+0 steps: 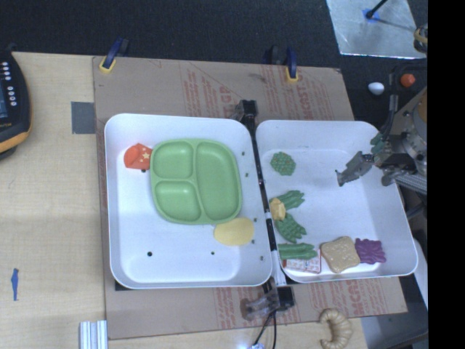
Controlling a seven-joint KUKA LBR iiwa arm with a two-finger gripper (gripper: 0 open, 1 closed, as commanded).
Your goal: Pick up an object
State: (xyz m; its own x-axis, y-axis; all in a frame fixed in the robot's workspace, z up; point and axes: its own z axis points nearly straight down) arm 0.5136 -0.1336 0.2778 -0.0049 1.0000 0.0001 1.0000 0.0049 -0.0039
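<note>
Two white bins side by side on a cardboard-covered bench.
We find the gripper (350,171) over the right bin (389,217), fingers slightly parted and holding nothing; the nearest object, a green leafy toy (282,163), lies well apart to its left.

2 blue clamps (113,52) pin the cardboard sheet (182,86); a pendant (11,100) lies left.

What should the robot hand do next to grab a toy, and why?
Probably glide left toward the round green toy. The gripper sits over bare floor of the right bin with nothing between its fingers, and that toy looks nearest.
</note>
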